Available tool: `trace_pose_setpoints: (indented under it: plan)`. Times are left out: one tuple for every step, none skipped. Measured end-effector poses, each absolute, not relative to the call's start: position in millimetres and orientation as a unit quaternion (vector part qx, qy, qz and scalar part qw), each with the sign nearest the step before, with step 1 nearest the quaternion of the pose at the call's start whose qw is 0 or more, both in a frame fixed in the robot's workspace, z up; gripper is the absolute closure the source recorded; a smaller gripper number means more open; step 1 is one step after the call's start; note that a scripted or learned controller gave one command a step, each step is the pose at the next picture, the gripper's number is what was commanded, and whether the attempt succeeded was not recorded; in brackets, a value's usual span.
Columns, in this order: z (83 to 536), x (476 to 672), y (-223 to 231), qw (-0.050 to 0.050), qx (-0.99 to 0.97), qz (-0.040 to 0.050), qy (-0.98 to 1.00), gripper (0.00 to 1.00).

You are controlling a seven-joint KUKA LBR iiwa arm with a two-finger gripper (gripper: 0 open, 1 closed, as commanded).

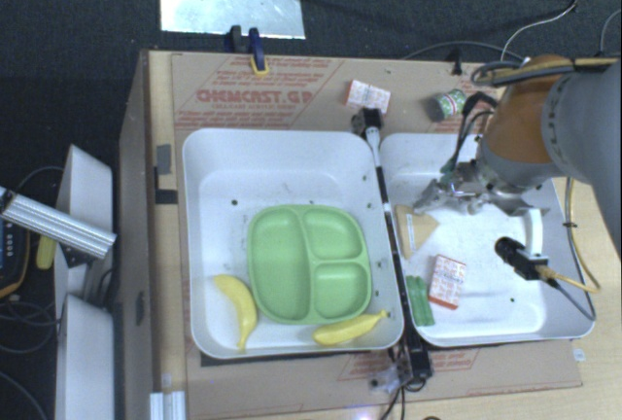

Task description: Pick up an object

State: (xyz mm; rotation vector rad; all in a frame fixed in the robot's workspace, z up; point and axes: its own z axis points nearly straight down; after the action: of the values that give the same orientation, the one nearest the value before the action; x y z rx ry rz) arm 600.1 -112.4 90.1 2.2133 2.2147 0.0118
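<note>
In the right bin (486, 326), a pale yellow wedge (420, 231) lies near the left wall. A small red and white box (448, 280) sits in front of it, and a green flat piece (418, 299) rests along the divider. My gripper (449, 195) hangs low over the back of this bin, just behind and to the right of the wedge, with nothing seen in it. The left bin (209, 214) holds a green divided plate (309, 262) and two bananas, one (238, 307) at its front left and one (350, 328) at its front right.
The grey arm with its orange band (525, 122) comes in from the right over the right bin's back corner. A small tin (449, 103) and a printed tag (368, 95) lie on the cardboard behind the bins. A blue clamp (257, 50) grips the back edge.
</note>
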Motion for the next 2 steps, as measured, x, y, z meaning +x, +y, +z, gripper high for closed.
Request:
trace_pose_setpoints:
  plan:
    - [162.6, 547.7, -111.6, 0.001, 0.707, 0.0008, 0.707, 0.00]
    - [124.0, 525.0, -123.4, 0.000, 0.707, -0.0001, 0.707, 0.00]
